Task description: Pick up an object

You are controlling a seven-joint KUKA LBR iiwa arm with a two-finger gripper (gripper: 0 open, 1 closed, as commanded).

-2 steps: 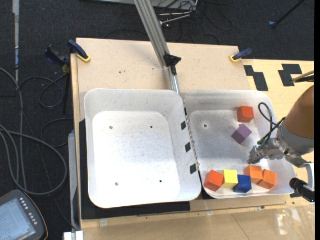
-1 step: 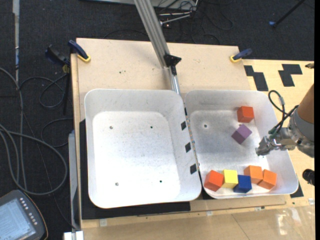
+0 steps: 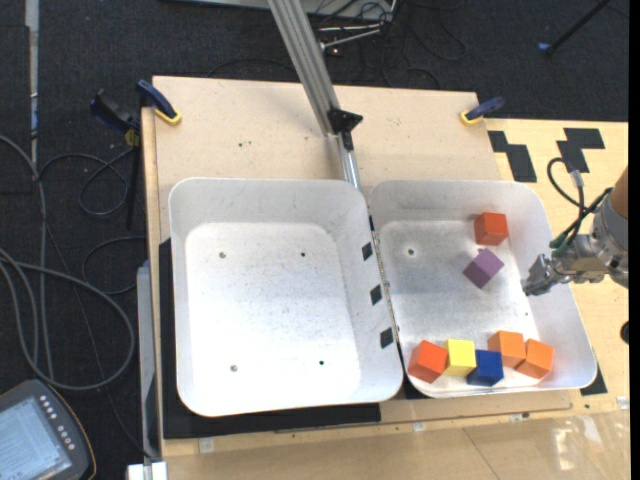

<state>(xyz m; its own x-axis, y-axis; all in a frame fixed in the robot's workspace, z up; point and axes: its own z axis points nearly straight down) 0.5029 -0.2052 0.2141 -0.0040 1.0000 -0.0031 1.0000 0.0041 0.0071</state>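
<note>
The tabletop (image 3: 260, 118), a pale board clamped at its far corners, carried two shallow white bins side by side. The left bin (image 3: 190, 298) sat with bare floor showing, while the right bin (image 3: 430, 218) held every block, so any pick had to come from that side, which also lay nearest the arm's reach.

The arm (image 3: 615, 223) entered at the right edge of the view, its wrist hanging over the right bin's right-hand rim. The tool (image 3: 537, 278) pointed inward, low over the rim, near the purple block but apart from it. It was too small and dark to judge, so I could not tell how it was set, and nothing could be seen held in it.

Among the blocks, an orange cube (image 3: 490, 227) stood alone toward the far side of the bin, with the purple block (image 3: 484, 267) just nearer the camera, tilted on its own, well separated from the others. Along the near wall a row had gathered: an orange-red block (image 3: 429, 359), a yellow block (image 3: 460, 354), a blue block (image 3: 487, 367), and two more orange blocks (image 3: 523, 351) touching each other. That crowding probably made the row awkward to grasp; the purple block, isolated and closest to the tool, looked the easier target. The pick appeared not yet made.
</note>
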